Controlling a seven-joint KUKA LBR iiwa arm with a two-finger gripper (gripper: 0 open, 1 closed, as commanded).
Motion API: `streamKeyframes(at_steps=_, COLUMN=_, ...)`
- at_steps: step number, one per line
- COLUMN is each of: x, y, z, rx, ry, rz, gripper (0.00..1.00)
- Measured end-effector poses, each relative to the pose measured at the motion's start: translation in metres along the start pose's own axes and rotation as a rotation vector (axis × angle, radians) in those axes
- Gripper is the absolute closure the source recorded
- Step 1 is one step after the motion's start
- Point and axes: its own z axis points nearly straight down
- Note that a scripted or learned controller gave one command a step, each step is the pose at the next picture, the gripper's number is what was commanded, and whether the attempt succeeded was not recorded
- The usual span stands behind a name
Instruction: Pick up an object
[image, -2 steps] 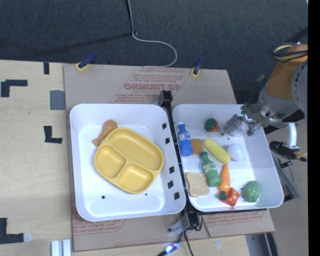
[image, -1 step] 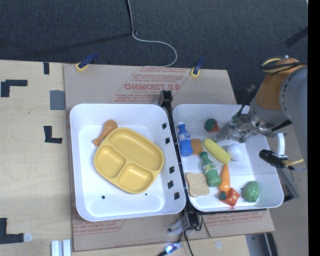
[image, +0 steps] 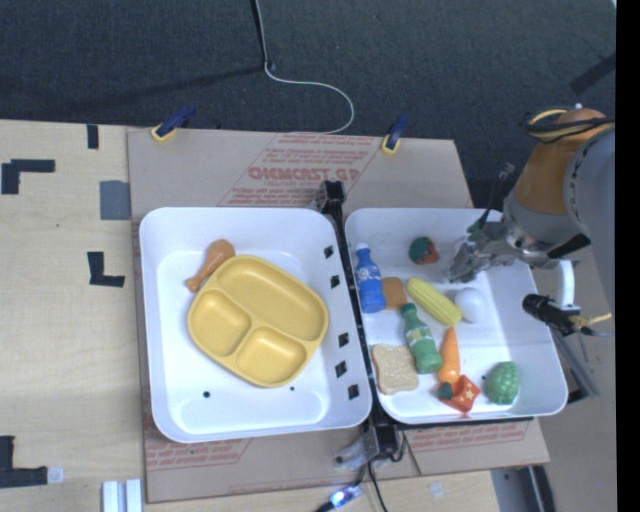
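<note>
The gripper (image: 468, 262) is hovering over the right bin (image: 545, 398), beside the corn cob (image: 433, 300). Whether its fingers are parted or gripping anything is not discernible.

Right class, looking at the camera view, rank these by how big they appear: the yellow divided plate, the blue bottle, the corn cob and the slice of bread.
1. Yellow divided plate, by far the largest.
2. Blue bottle and corn cob: they look about alike, so I won't rank them.
3. Slice of bread, slightly smaller, though the margin is narrow.
</note>
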Motion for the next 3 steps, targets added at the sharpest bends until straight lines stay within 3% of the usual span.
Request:
streamKeyframes(at_steps=2, x=0.0, y=0.01, z=-0.105, rx=-0.007, ry=-0.001, rz=0.002, gripper=1.0)
streamKeyframes(at_steps=3, x=0.0, y=0.011, z=-0.127, rx=-0.003, ry=0.001, rz=0.002, gripper=1.0)
